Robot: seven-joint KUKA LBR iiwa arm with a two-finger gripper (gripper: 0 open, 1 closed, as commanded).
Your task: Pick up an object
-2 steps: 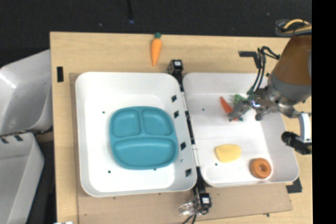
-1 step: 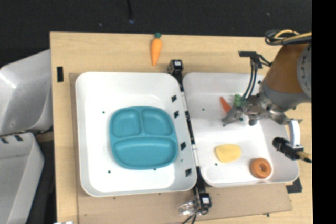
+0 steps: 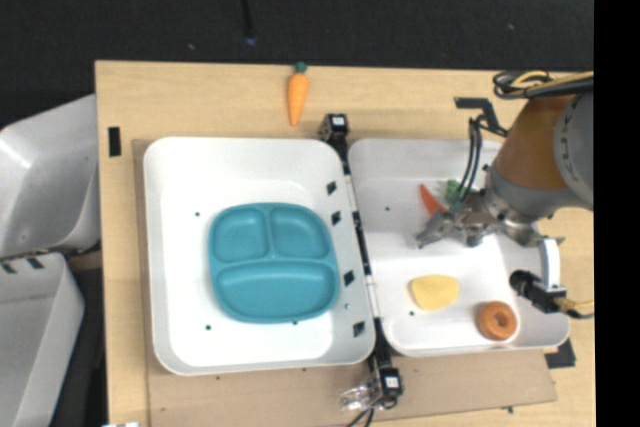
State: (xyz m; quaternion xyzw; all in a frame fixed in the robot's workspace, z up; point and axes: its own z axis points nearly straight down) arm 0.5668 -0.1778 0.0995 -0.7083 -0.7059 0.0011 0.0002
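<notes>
Looking down at a slant on a pale wooden bench (image 3: 200, 100), two shallow white bins sit side by side. Inside the left bin (image 3: 170, 215) lies a teal divided plate (image 3: 272, 262) with three compartments, resting roughly in the middle of the bin floor. On the bare bench beyond the left bin's far edge, a small toy carrot (image 3: 297, 95) with a green top lies apart from everything else. The right bin (image 3: 400, 175) holds the loose items. A flat yellow piece (image 3: 434, 292), rounded like a slice of food, lies near the front of this bin, toward its left side. A brown ring-shaped doughnut (image 3: 497, 320) sits to the right of it, close to the bin's front wall, with a clear gap between the two. Farther back, a small red and green object (image 3: 434, 196), possibly a pepper or chilli, lies on the bin floor. The grey arm (image 3: 540, 155) with its orange band reaches in from the right, over the right bin. Its gripper (image 3: 455, 225) hangs low above the bin floor, just in front of the red and green object and behind the yellow piece. Whether the claw is released or clenched cannot be told from this angle, and nothing is seen held in it.
</notes>
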